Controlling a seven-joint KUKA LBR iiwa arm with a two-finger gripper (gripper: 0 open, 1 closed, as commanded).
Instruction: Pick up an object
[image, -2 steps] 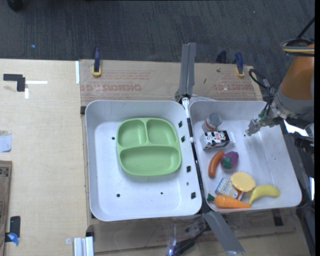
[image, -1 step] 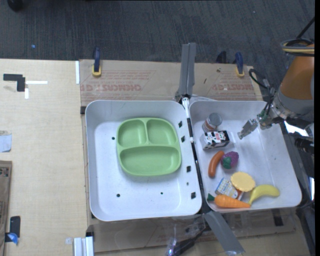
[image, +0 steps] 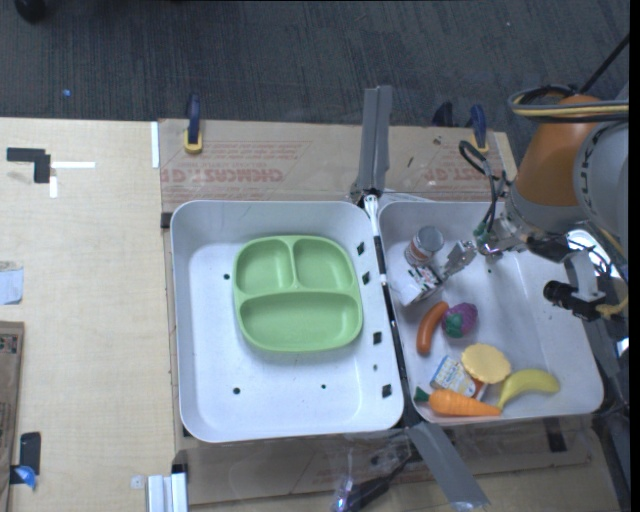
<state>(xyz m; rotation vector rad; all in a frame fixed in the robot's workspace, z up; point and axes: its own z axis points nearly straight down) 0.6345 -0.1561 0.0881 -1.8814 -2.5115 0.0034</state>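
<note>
Two bins: a left bin (image: 200, 330) well left of the tool, a right bin (image: 560, 330) under it, both on the bench (image: 80, 300).
Tool (image: 462, 256): low over the right bin's upper part, reaching in from the right; whether it is spread or pinched cannot be told.
Jar (image: 424, 256): just left of the tool, lying tilted, small and hard to make out.
Sausage (image: 431, 327): below the tool, beside a purple-green toy (image: 460, 320).
Lower down: yellow disc (image: 485, 362), carton (image: 452, 375), carrot (image: 462, 403), banana (image: 528, 384), clustered.
Plate (image: 298, 294): green, three compartments, in the left bin, far left of the tool.
</note>
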